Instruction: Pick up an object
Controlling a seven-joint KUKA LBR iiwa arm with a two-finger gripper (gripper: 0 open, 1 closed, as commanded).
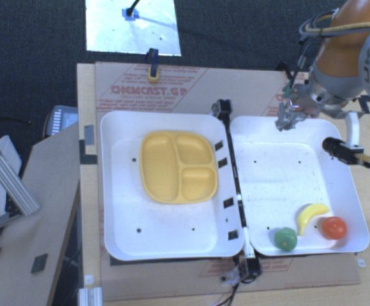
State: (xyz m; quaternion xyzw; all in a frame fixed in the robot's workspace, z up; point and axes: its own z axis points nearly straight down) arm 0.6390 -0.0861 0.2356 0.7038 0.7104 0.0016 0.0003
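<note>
Hand (289, 116) hung over right bin's (338, 171) far rim, grip state unclear. Banana (310, 216) lay at the bin's near-right corner, between green ball (286, 238) and orange ball (333, 227), well apart from hand.

Yellow divided tray (177, 167), yellow banana (312, 215), green ball (285, 238), orange-red ball (333, 227) (both bins (121, 234) white).
</note>
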